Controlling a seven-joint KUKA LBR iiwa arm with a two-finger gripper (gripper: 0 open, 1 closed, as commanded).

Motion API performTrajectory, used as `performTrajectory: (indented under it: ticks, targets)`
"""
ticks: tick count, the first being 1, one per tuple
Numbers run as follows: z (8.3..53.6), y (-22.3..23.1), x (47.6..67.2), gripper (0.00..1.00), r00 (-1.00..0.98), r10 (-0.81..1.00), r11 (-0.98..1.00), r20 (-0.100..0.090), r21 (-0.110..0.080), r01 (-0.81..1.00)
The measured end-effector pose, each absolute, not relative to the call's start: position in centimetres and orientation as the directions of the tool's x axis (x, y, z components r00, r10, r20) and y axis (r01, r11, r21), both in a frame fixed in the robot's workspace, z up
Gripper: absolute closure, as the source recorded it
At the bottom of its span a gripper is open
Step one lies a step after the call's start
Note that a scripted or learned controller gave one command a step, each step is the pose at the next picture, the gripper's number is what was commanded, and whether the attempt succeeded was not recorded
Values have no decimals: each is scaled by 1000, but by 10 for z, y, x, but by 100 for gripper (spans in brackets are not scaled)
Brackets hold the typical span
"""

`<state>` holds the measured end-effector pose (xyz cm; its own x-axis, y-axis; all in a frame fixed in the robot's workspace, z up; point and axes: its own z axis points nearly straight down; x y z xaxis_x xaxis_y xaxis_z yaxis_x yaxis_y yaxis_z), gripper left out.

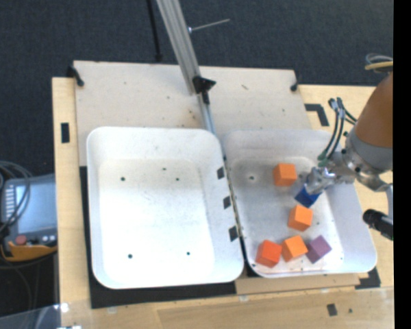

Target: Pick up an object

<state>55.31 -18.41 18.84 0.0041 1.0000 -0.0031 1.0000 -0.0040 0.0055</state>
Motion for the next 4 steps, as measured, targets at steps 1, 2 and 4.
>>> performTrajectory:
  ticks: [1,2,4]
  targets:
    - [243,-176,550,100,-4,1000,4,-2,8,1000]
    - [297,-178,551,100,-4,1000,4,-2,8,1000]
    - [279,-61,541,100,-7,1000,7,1,0,1000]
